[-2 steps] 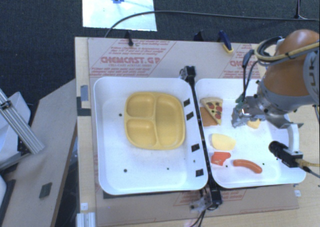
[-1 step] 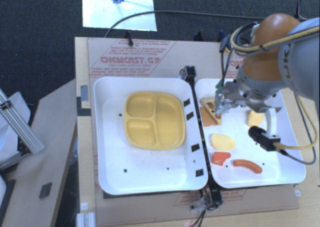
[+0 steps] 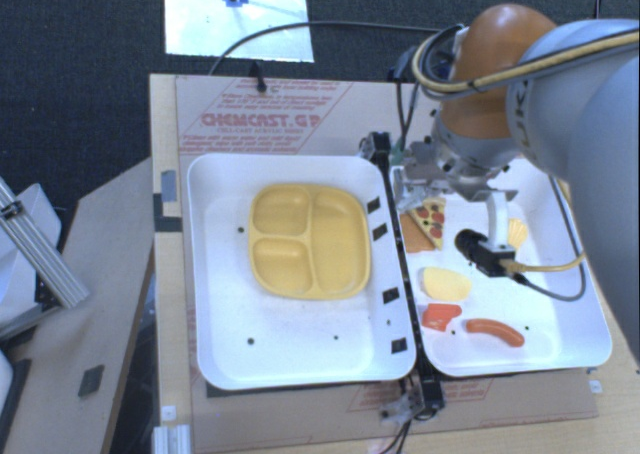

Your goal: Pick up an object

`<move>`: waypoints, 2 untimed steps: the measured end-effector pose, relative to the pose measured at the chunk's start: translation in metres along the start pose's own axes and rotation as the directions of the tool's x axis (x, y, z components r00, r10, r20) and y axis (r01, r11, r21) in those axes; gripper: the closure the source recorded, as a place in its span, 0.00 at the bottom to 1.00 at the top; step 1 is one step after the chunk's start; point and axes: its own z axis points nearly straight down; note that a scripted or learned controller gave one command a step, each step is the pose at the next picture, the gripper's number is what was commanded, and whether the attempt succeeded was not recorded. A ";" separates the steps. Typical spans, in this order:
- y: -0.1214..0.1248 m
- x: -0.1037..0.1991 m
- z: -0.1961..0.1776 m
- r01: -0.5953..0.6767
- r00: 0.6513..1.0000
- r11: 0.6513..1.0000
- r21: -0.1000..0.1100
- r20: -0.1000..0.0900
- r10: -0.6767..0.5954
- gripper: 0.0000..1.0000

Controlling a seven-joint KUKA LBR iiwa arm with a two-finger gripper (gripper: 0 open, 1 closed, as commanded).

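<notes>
My gripper (image 3: 410, 186) hangs over the upper left corner of the right bin (image 3: 578, 294), close to the divider between the bins. Just below it lies a toy pizza slice (image 3: 432, 218) with red dots, beside an orange-brown flat piece (image 3: 411, 233). Further down the bin sit a pale yellow lump (image 3: 446, 284), a small red-orange piece (image 3: 439, 317) and a reddish sausage (image 3: 494, 331). A yellow ridged piece (image 3: 516, 233) shows past the wrist. I see nothing held in the gripper.
The left bin (image 3: 222, 272) holds a yellow compartment plate (image 3: 308, 240). The grey arm with its orange band (image 3: 500, 62) covers the right bin's upper right part. A metal rail (image 3: 45, 252) lies off the bench to the left.
</notes>
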 end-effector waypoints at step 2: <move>0.048 0.085 -0.007 -0.001 1.000 1.000 0.000 0.000 0.001 1.00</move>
